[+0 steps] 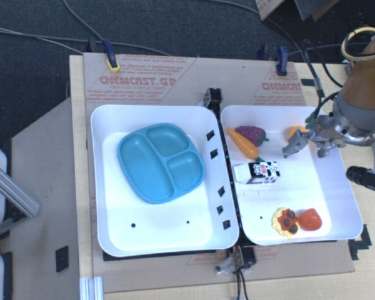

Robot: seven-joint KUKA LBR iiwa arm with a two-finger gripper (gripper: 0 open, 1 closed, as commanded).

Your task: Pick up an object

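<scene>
- The gripper [298, 144] hangs over the upper right part of the right bin [337, 186], reaching in from the right. Its grey fingers point down and to the left, and from this angle I cannot tell whether they are apart or together. Nothing is seen between them.
- Just above the gripper lies a small orange piece [295, 131], partly hidden by it; whether the two touch cannot be told.
- To the left of the gripper, near the bin's upper left corner, one toy carrot [242, 142] lies at a slant, its thick end against one bunch of purple grapes [252, 133].
- Below the carrot, near the bin's left wall, sits one small black-and-white box [262, 171], resting on a flat white card [242, 173].
- At the lower edge of the right bin are one red tomato [310, 219] and, touching it on the left, one yellow piece with dark red spots [285, 222].
- That makes six toy items in the right bin, apart from the card.
- The left bin [112, 224] holds one blue divided plate [161, 162] with three compartments, lying flat in the bin's upper half.
- There are two white bins, side by side on a brown board [144, 80].
- Two clamps hold the board's far edge: one with a yellow handle [111, 58] and one blue [281, 62].
- The arm's orange band [365, 83] shows at the right edge.
</scene>
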